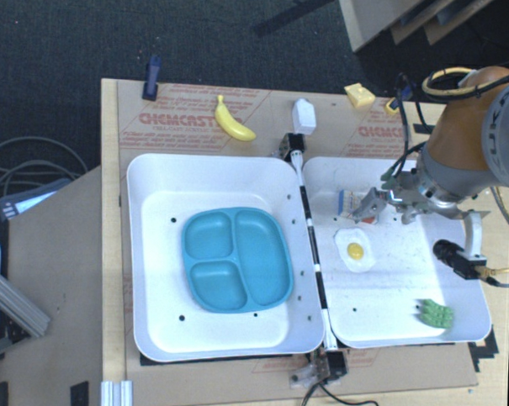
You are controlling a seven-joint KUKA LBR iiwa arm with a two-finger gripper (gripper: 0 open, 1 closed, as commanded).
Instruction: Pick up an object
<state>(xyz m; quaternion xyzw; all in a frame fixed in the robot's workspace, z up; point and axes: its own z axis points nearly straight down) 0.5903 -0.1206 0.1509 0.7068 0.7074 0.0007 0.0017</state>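
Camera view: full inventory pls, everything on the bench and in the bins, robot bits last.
Shallow white plastic bins: 2, white, side by side on the bench.
Divided plastic tray: 1, light blue, left bin.
Toy fried egg: 1, white with yellow yolk, right bin.
Leafy toy vegetable: 1, green, right bin's near right corner.
Toy banana: 1, yellow, bench behind the left bin.
Cheese-like wedge: 1, yellow, bench's far edge.
Small block: 1, white, bench between the bins' far corners.
Arm: 1, grey with orange band, over the right bin.
Claw: 1, dark, low beside the egg.
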